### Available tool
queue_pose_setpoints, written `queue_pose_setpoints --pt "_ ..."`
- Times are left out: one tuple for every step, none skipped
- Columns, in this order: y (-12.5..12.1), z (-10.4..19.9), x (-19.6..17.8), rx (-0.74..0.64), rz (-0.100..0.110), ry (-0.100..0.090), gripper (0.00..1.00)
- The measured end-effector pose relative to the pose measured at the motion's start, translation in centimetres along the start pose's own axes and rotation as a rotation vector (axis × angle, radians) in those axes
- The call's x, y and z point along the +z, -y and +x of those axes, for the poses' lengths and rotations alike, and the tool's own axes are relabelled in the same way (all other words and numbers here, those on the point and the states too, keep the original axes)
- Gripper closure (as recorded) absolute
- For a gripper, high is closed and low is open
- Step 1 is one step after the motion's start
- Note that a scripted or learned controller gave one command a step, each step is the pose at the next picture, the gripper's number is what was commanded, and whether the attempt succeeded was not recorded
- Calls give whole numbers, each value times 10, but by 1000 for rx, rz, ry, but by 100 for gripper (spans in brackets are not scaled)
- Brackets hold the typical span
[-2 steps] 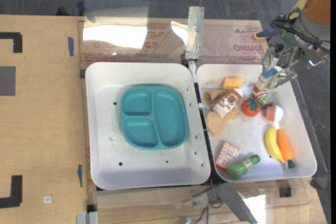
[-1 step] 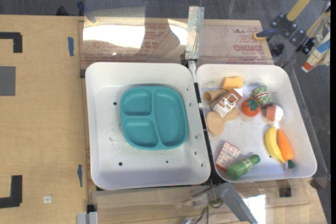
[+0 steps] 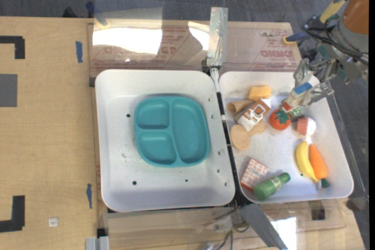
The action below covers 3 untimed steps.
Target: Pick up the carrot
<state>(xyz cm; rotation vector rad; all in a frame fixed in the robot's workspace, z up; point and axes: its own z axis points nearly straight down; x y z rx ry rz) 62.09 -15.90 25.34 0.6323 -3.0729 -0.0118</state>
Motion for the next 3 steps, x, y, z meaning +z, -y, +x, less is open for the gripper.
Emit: queue_pose_setpoints --pt "56 36 -101 29 20 16 100" --pt "-6 70 72 92 0 -2 100" --pt "6 74 -38 116 18 17 100"
